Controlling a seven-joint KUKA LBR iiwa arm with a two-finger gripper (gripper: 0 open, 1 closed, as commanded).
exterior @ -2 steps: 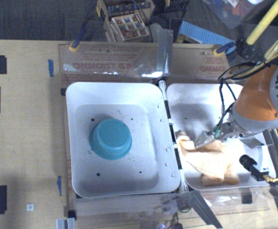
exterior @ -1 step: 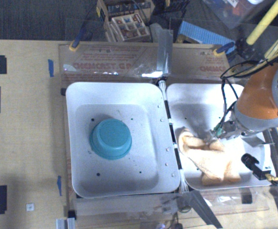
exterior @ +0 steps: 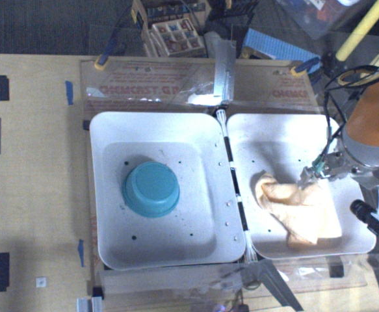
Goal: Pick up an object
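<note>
End effector (exterior: 311, 176) over cloth (exterior: 300, 213), rt bin (exterior: 274, 135)

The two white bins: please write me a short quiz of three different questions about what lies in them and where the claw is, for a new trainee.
1. True or false: the blue bowl sits in the left bin.
2. Which thing lies in the right bin? A) a blue bowl B) a tan cloth C) a red cup
3. Fill the gap: the claw is over the ____ bin, at the upper edge of the tan cloth.

Key
1. True.
2. B. The cloth lies crumpled in the lower part of that bin.
3. Right. The arm reaches in from the right of the view.
</note>
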